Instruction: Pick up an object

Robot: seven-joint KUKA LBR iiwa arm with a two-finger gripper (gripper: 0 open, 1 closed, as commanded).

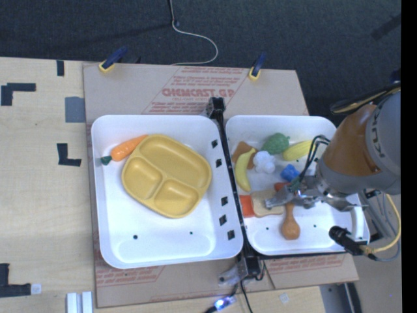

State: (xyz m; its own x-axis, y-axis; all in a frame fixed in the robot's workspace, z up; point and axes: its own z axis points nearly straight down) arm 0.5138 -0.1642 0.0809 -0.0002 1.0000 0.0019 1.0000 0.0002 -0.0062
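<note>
On the desk [39, 175], two white bins sit side by side on a cardboard sheet [195, 93]. Within the left bin [156, 246] lies a yellow divided tray [167, 175], with a toy carrot [127, 147] touching its upper left edge. Beside it, the right bin [306, 243] holds a heap of toy food: a banana [242, 171], green vegetable [276, 142], corn cob [298, 150], wooden spoon [290, 225]. Low over that heap, the arm's end effector [294, 194] hangs near the spoon; whether it grips anything cannot be told.
</note>
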